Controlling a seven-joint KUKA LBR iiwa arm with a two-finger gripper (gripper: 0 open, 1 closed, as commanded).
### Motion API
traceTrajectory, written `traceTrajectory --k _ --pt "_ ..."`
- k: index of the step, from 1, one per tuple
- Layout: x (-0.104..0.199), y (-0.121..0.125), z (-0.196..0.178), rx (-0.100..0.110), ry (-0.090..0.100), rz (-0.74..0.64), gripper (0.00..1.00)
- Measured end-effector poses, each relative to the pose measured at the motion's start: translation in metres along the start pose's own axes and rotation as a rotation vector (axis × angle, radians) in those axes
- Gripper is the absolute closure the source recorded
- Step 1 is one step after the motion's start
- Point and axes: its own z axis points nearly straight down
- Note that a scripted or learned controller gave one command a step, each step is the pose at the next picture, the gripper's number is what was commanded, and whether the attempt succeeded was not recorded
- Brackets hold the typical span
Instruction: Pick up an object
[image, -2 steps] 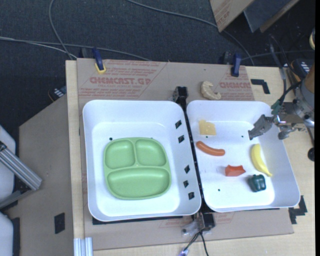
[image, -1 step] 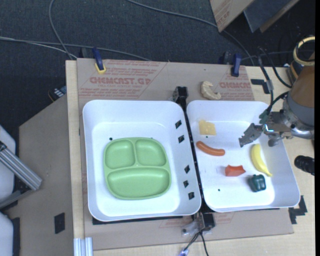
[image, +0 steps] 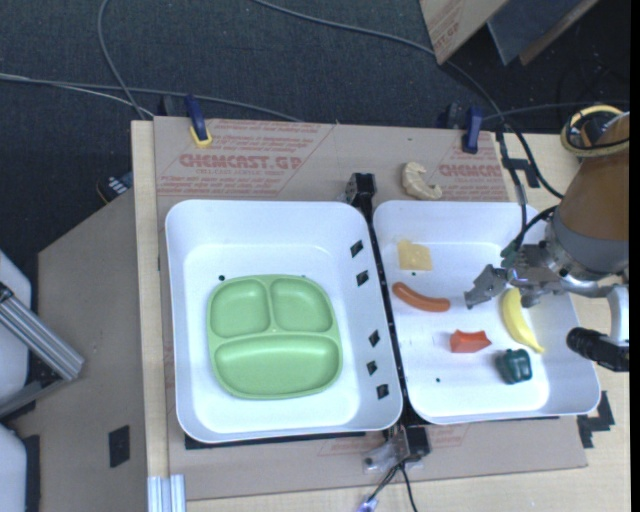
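Fingers of your gripper (image: 487, 287) look spread and bare above the right bin (image: 470, 402), banana (image: 520, 322) just at its four o'clock, so descending here risks closing on nothing.

Gripper (image: 487, 287) hangs in the right bin (image: 440, 400): sausage (image: 421, 297) left, banana (image: 520, 322) right, cheese (image: 415, 256) behind-left.

Bench (image: 250, 160): two white bins (image: 185, 300) (image: 560, 395) side by side; beige scrap (image: 420, 180) beyond right bin.
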Motion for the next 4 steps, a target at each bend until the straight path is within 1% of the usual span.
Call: traceTrajectory --k 1,2,3,4 --pt "-0.009 -0.002 0.056 -0.001 0.0 0.001 0.0" --pt "-0.009 -0.001 0.042 -0.007 -0.001 0.0 1.0" --pt "-0.006 0.009 -0.015 -0.014 -0.004 -0.003 1.0" --pt "-0.006 0.011 -0.07 -0.015 -0.005 -0.002 1.0"
